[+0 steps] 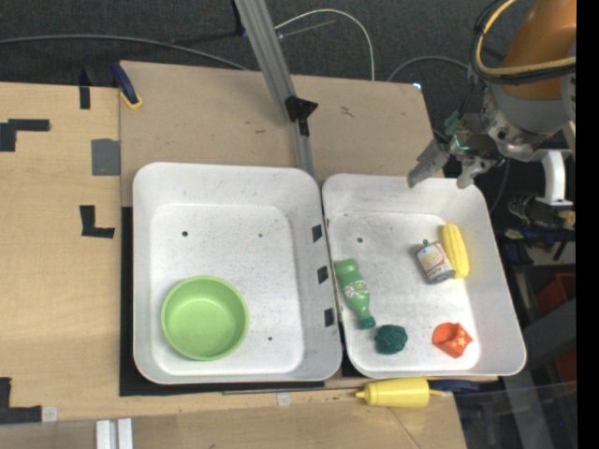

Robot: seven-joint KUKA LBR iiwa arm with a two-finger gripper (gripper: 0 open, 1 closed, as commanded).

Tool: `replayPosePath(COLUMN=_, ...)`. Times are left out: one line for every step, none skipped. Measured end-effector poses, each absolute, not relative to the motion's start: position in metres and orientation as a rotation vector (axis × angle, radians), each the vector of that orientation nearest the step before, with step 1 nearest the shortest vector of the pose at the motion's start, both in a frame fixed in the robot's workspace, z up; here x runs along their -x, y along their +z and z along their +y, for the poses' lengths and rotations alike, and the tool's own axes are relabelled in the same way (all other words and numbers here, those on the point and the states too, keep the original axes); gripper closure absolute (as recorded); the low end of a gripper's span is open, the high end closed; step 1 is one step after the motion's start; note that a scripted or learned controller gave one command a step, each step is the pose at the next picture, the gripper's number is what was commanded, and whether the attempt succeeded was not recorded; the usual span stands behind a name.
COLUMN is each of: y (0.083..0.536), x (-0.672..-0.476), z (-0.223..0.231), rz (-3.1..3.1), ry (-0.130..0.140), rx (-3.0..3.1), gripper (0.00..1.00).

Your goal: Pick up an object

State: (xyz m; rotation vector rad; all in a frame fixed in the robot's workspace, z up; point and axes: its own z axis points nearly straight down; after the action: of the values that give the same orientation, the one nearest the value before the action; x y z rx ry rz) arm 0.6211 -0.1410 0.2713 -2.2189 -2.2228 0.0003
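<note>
End effector [438,169] hovering open and empty over right bin's [393,195] far rim; lowering squarely over the banana [456,249], clearing the can [433,262], is looking best.

Tabletop [215,110] is carrying two white bins side by side: left bin [225,183], right bin [374,193], edges touching at the middle. Grey metal pole [267,45] is slanting in from the top toward the seam between them, with thin cables [328,15] looping behind it. Blue-yellow clamp [126,84] is sitting at the tabletop's back left corner, and black tape marks [92,221] are showing on the lighter board at left.
</note>
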Motion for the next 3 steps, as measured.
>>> replayPosePath(y=0.271, x=-0.621, z=-0.141, rz=-2.223, ry=0.001, rx=2.219, gripper=0.0)
replayPosePath(y=0.21, x=-0.627, z=-0.139, rz=-2.22, ry=0.008, rx=2.216, gripper=0.0)
replayPosePath(y=0.152, x=-0.625, z=-0.129, rz=-2.22, ry=0.008, rx=2.215, gripper=0.0)
